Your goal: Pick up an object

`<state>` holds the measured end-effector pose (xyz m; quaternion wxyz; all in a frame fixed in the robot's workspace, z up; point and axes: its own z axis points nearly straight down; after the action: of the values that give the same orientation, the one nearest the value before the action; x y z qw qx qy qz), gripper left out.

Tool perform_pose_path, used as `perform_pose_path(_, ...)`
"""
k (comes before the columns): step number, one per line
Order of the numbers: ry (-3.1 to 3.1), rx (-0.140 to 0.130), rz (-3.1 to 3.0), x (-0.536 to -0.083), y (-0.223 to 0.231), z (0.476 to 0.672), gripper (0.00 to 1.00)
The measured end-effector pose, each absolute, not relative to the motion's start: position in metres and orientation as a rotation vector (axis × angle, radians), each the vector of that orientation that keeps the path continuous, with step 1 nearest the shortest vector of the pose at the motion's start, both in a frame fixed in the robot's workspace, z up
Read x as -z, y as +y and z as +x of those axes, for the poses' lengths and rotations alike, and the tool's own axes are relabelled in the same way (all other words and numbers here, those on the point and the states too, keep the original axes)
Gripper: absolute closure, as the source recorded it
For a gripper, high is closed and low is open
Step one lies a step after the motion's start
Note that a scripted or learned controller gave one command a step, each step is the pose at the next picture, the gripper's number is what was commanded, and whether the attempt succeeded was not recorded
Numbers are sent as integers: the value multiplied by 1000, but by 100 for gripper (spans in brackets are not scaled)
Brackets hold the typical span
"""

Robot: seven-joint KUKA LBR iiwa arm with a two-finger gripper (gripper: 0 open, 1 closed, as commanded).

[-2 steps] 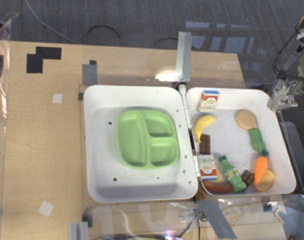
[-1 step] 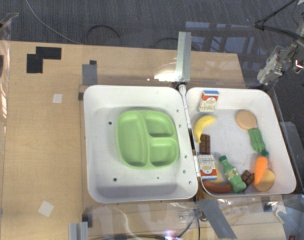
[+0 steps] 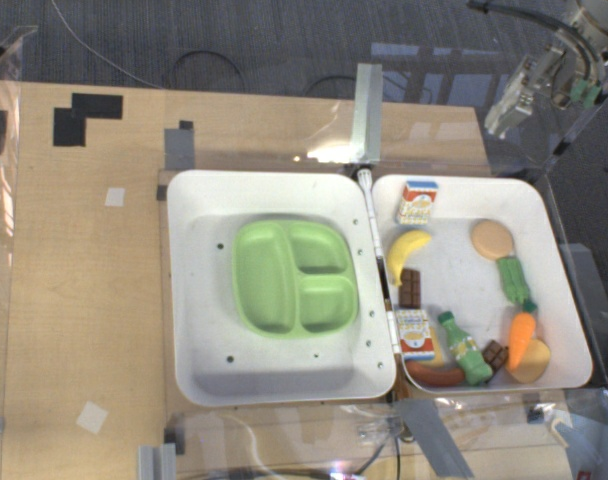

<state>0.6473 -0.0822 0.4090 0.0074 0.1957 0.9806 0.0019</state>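
My gripper (image 3: 512,106) hangs high at the upper right, above and behind the right bin (image 3: 544,203), well clear of everything in it. That bin holds a yellow banana (image 3: 406,251), a round tan cookie (image 3: 492,238), a green cucumber (image 3: 514,284), an orange carrot (image 3: 522,335), a green bottle (image 3: 464,349), two small red-and-white cartons (image 3: 417,201) (image 3: 414,330), a chocolate bar (image 3: 410,288) and a brown sausage (image 3: 436,374). Nothing hangs beneath the gripper.
The left bin (image 3: 199,298) carries a green divided plate (image 3: 294,276). A metal divider post (image 3: 368,118) stands behind the seam between the bins. A yellowish round item (image 3: 533,361) and a small chocolate piece (image 3: 496,354) lie in the right bin's front corner.
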Motion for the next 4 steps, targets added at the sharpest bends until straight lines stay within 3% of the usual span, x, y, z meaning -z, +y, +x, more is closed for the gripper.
perform_pose_path(1,3075,-5,608,-369,-15,652,100)
perform_pose_path(2,3005,-9,883,-395,41,658,100)
perform_pose_path(3,3093,2,548,-266,-37,629,100)
perform_pose_path(4,3084,-11,554,-271,87,650,100)
